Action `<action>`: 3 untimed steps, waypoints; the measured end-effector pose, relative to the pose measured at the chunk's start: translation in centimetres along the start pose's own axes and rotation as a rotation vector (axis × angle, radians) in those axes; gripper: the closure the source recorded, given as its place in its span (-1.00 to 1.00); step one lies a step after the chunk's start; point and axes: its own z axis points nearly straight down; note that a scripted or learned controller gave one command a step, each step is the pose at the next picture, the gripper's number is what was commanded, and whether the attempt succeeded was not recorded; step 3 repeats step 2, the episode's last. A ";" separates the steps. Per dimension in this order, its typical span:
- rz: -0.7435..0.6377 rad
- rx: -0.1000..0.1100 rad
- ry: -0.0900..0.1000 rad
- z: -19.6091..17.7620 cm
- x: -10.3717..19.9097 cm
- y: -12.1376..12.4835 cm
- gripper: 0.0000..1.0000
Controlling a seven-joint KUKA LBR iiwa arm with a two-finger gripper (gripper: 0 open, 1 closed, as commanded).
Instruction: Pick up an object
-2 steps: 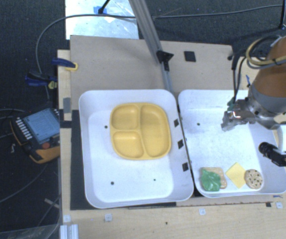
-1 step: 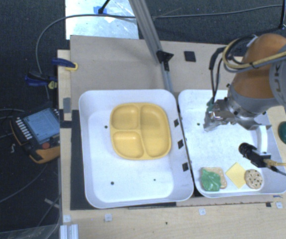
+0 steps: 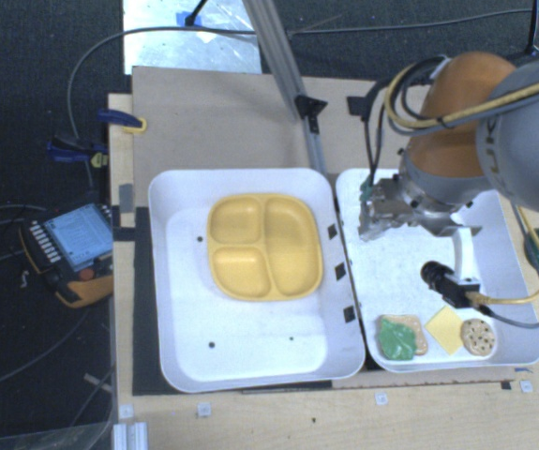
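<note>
My gripper (image 3: pixel 374 221) hangs over the upper left part of the right bin (image 3: pixel 381 279), its fingers pointing down near the bin's left wall. Nothing shows between them. Along the right bin's front edge lie a green-topped piece of toast (image 3: pixel 399 337), a yellow cheese slice (image 3: pixel 444 329) and a round cookie (image 3: pixel 476 337), all well below the gripper. In the left bin (image 3: pixel 180 345) a yellow divided plate (image 3: pixel 264 247) lies flat.
A grey pole (image 3: pixel 283 59) slants down from the top to the gap between the bins. Blue clamps (image 3: pixel 119 120) sit on the bench's left edge, and a handheld device (image 3: pixel 70 242) lies on the floor at left.
</note>
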 end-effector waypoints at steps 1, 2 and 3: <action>-0.001 -0.001 0.001 -1.0 6.0 1.3 1.00; 0.001 0.000 0.000 -0.1 11.0 2.5 1.00; 0.001 0.000 0.000 -0.1 11.0 2.5 1.00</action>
